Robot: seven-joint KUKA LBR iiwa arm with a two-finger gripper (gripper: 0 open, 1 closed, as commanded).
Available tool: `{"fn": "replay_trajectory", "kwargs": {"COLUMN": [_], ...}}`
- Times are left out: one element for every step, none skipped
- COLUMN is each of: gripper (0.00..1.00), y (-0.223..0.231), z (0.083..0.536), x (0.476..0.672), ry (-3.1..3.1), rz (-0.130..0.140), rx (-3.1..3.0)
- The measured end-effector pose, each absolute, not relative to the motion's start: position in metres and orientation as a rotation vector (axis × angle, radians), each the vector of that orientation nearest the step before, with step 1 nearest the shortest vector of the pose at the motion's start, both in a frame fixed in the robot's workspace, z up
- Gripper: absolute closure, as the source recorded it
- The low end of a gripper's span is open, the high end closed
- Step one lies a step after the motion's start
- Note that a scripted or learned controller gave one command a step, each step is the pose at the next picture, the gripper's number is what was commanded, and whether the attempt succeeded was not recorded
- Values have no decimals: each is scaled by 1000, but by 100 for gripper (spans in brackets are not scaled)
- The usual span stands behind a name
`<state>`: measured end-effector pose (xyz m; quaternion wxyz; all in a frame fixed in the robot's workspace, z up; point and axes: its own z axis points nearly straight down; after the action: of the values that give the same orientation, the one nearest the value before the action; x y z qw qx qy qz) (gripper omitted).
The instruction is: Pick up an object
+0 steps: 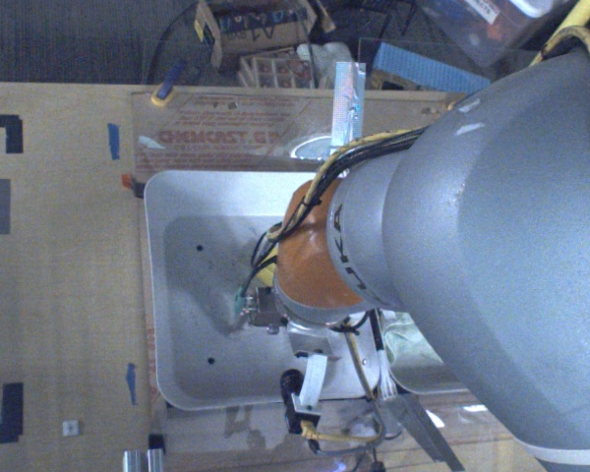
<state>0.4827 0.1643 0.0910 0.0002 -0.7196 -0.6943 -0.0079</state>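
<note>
1. Well, from my remote seat the grey arm (492, 224) takes up most of the right side, smooth and rounded with a matte metal look.
2. Beneath it lies the bench (59, 293), a flat pale plywood surface with black square markings (5, 131) and short strips of blue tape (113, 141).
3. Beyond the bench I see dark carpeted floor (79, 18) and clutter: a small wooden crate (275, 67) and a blue ridged pad (423, 67).
4. Next, the left bin (192, 264) is shallow, white plastic, with rounded corners and a few dark specks on its floor.
5. A cardboard sheet (216, 131) with faded red print lies just behind that bin.
6. The glossy orange band (310, 264) sits over the bin, with black and yellow cables (374, 146) looping past it.
7. The gripper (248, 308) is low over the left bin's floor; I cannot tell whether it is released or clenched.
8. A pale crumpled object (408, 340) peeks out beside the arm, at the right bin (423, 377).
</note>
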Motion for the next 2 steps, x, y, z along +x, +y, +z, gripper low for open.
{"fn": "replay_trajectory", "kwargs": {"gripper": [0, 0], "y": [162, 222], "z": [128, 90], "x": [479, 482], "ry": [-1846, -1790], "rz": [0, -13], "rx": [-2542, -2589]}}
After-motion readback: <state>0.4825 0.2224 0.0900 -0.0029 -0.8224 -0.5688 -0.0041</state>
